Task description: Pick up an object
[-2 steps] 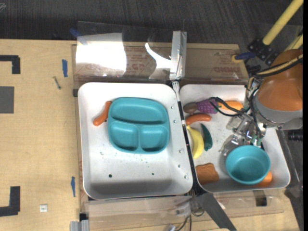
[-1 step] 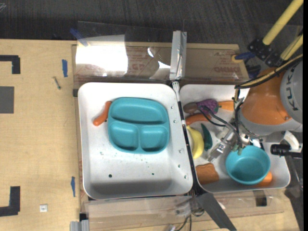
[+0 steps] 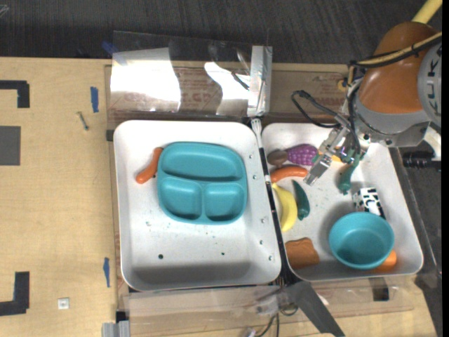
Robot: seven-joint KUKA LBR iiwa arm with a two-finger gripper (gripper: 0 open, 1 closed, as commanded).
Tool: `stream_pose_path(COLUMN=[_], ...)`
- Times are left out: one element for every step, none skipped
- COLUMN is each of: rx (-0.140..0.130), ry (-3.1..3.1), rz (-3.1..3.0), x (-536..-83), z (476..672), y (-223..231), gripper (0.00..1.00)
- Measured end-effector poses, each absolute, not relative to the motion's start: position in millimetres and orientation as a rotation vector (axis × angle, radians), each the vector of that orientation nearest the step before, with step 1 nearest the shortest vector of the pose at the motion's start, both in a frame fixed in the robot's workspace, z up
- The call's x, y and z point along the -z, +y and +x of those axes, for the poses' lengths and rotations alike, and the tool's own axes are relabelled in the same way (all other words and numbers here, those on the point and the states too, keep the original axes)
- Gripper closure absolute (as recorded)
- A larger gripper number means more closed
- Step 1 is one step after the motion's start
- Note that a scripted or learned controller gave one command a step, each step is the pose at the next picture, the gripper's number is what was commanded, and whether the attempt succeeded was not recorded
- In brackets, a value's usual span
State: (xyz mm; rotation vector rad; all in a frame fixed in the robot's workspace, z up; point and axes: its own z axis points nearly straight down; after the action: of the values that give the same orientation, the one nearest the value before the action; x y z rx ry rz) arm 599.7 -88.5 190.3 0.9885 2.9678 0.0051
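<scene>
2 white bins point(image 3: 133, 258) on tan bench point(image 3: 49, 209), dark floor point(image 3: 210, 5) behind; pincer point(image 3: 335, 161) spread, unladen.

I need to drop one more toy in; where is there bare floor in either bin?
Left bin: a bare strip in front of the teal tray. Right bin: one patch between banana and teal bowl; its back is crowded under the gripper.

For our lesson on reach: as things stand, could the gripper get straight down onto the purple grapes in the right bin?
Probably yes. The gripper hovers just right of the purple grapes, and nothing lies on top of them.
</scene>
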Motion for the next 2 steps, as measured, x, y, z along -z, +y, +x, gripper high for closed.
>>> stream_pose_path(rx=[-0.004, -0.002], ry=[2.987, 3.011], rz=[0.941, 0.853], x=[-89.0, -88.9], z=[517.0, 560.2], y=[-95.9, -93.4], gripper=[0.00, 0.00])
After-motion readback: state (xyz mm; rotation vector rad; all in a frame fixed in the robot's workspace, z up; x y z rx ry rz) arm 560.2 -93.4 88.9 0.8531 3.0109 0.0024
